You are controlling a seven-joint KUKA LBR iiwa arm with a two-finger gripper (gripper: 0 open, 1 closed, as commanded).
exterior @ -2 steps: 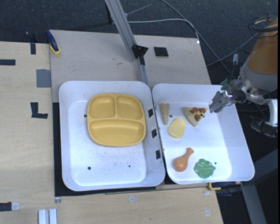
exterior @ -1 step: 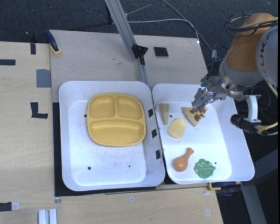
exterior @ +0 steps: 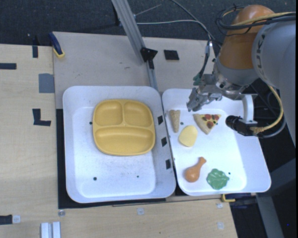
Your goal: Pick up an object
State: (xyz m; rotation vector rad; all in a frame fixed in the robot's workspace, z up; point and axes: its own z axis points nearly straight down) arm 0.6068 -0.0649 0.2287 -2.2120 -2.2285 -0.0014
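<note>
1. Pincer first: your gripper [exterior: 196, 103] hangs over the back of the right bin [exterior: 253, 175], fingers pointing down and to the left. Nothing sits between them. Whether they stand wide or narrow, you cannot tell from this slanted look.
2. Nearest thing to the tips is the pizza slice [exterior: 208, 121], just beside and slightly in front of them. It lies flat on the bin floor, apart from the fingers.
3. Next out, the pale cone-shaped piece [exterior: 174, 119] rests against the left wall of that bin, and the yellow rounded piece [exterior: 187, 136] lies near it, toward the middle.
4. Farther forward you have the drumstick [exterior: 194, 169] and the green leafy piece [exterior: 217, 178], side by side near the front edge, well apart from the gripper.
5. Over in the left bin [exterior: 79, 177] a yellow divided tray [exterior: 123, 126] lies flat.
6. Progress, as I judge it: no grasp is made. Every object rests in its bin. You have the descent, the closing and the lift all left to do, with the pizza slice the likeliest target.
</note>
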